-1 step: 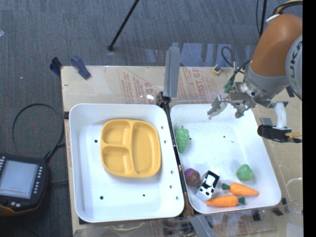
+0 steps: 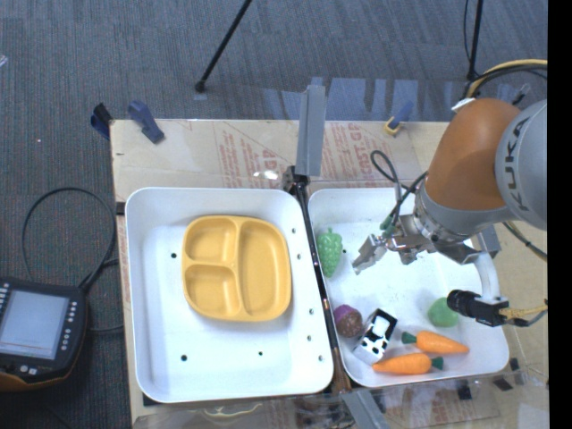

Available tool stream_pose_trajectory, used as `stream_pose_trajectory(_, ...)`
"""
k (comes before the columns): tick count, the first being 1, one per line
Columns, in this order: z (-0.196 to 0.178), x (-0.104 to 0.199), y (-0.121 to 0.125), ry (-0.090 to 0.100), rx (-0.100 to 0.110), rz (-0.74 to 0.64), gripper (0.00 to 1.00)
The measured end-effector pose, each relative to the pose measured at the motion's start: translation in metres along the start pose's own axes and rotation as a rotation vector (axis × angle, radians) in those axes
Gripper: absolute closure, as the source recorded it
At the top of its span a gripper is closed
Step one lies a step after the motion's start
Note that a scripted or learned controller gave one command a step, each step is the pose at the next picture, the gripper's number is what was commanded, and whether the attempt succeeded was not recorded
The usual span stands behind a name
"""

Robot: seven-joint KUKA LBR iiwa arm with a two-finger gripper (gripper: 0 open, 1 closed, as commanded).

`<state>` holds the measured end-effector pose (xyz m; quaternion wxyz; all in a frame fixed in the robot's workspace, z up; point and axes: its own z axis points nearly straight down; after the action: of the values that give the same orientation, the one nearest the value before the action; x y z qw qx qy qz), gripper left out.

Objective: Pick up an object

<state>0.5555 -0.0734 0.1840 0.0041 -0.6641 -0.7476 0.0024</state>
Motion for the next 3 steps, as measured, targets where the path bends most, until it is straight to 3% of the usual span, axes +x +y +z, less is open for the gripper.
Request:
stream_pose_trajectory(1, 0.097, -0.013, -0.043, 0.002, 0.005, -0.047, 0.0)
stream_pose_trajectory(2, 0.085, -0.015, -0.042, 0.002, 0.001, -0.041, 1.0)
stream_pose_trajectory(3, 0.085, -0.015, -0.042, 0.002, 0.001, -0.041, 0.0)
